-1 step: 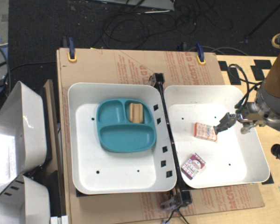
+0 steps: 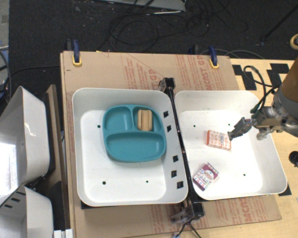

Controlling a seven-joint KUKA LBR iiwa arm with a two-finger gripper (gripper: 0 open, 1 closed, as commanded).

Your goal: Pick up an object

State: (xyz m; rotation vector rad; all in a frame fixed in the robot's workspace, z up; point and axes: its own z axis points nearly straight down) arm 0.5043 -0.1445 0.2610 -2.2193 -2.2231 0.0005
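Cardboard-topped bench (image 2: 139, 66), right white bin (image 2: 268, 182): dark gripper (image 2: 237, 131) beside small red-and-white packet (image 2: 218, 139); finger state indiscernible.

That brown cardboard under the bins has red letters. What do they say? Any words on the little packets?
Cardboard: red print, upside down and too blurred to read.
Pink-and-white packet: print too small to read.
Purple packet: label too small to read.

The arm (image 2: 293, 90) is cut off by the right edge.
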